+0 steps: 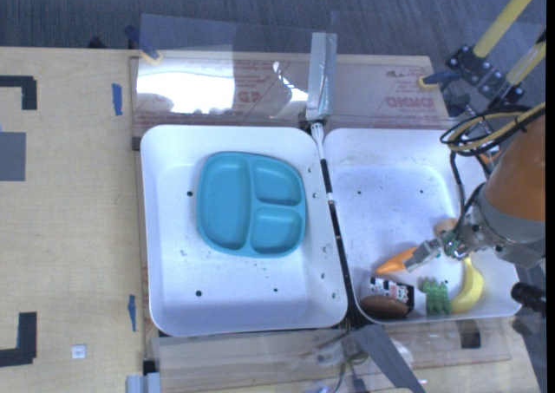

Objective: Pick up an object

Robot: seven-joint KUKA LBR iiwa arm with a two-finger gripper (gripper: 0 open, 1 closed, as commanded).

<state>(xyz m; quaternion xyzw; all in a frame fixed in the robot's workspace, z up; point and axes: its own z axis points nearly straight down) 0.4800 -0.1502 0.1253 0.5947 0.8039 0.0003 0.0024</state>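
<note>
Camera view, and there are two shallow white plastic bins: the left bin (173, 296) carries one teal three-section plastic tray (251, 203), the right bin (381, 183) holds the small stuff. Down in its near corner lie one yellow toy banana (469, 287), one orange toy carrot (396, 260), one dark brown rounded item (387, 298) and one green leafy piece (436, 295). The grey two-finger gripper (438, 250) sits at the carrot's thick end; whether it grips, I can't tell. That carrot looks light, stiff, slick: best pinched mid-body.
</note>
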